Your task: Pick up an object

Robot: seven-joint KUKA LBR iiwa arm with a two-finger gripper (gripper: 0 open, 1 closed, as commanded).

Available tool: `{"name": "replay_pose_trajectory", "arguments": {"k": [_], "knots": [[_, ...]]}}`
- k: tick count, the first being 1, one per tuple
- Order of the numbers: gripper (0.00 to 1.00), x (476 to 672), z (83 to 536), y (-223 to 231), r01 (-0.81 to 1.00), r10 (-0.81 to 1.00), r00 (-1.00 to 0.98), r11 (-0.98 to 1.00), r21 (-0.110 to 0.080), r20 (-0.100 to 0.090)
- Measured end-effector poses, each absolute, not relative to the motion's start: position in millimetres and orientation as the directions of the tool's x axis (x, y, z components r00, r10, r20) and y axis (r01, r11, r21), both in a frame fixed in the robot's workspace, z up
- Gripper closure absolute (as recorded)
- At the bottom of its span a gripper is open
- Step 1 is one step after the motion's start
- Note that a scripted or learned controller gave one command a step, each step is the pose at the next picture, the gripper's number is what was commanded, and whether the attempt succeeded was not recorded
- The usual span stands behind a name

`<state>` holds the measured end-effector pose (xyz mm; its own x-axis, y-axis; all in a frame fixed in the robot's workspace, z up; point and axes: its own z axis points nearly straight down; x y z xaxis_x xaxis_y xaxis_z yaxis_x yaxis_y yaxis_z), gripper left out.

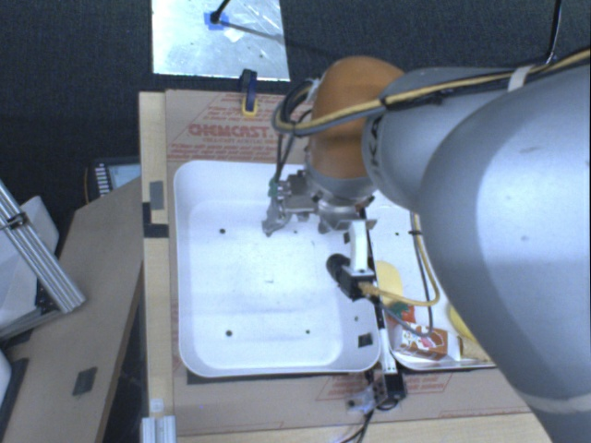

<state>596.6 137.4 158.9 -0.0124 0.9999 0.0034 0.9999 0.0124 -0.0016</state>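
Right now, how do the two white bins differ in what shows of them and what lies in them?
The left bin shows nearly whole, its floor bare but for small dark dots; the right bin is mostly hidden behind the arm. The gripper hangs over the left bin's upper part, while the right bin holds a yellow item and a red-and-white packet. Both are shallow and white, and sit side by side.
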Motion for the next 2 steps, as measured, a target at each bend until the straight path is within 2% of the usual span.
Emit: {"name": "replay_pose_trajectory", "arguments": {"k": [1,2], "knots": [[0.0,632.4,80,157,1.0,1.0,-0.007,0.007,-0.001,0.0],[0.0,654.9,164,240,1.0,1.0,-0.01,0.01,0.009,0.005]]}}
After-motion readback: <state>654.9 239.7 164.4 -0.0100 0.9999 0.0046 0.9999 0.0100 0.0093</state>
